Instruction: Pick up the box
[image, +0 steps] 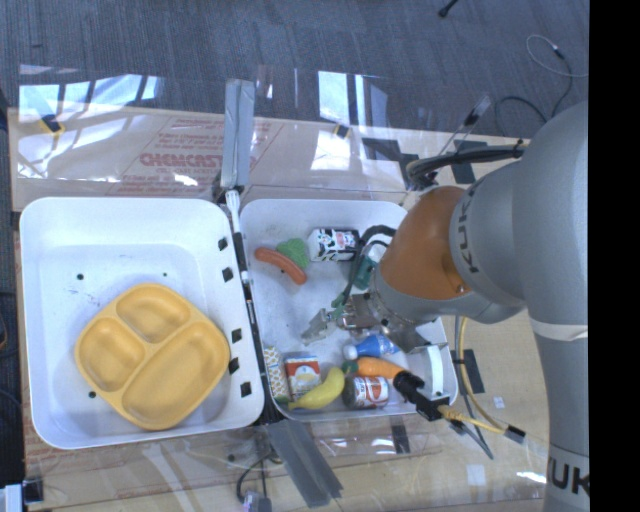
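Note:
A small box (303, 374) with a red and white label lies at the front of the right bin (262, 225), against the banana (320, 391). My gripper (322, 323) hangs low over the bin's middle, just behind the box and slightly to its right. It is apart from the box. Nothing shows in its grasp. The orange wrist band (425, 250) and the grey arm cover the bin's right side.
The right bin also holds a sausage (281, 263), a green toy (295, 250), a cow-print carton (334, 243), a blue bottle (372, 346), a carrot (378, 367) and a can (369, 392). A yellow divided plate (150, 353) lies in the left bin (60, 225).

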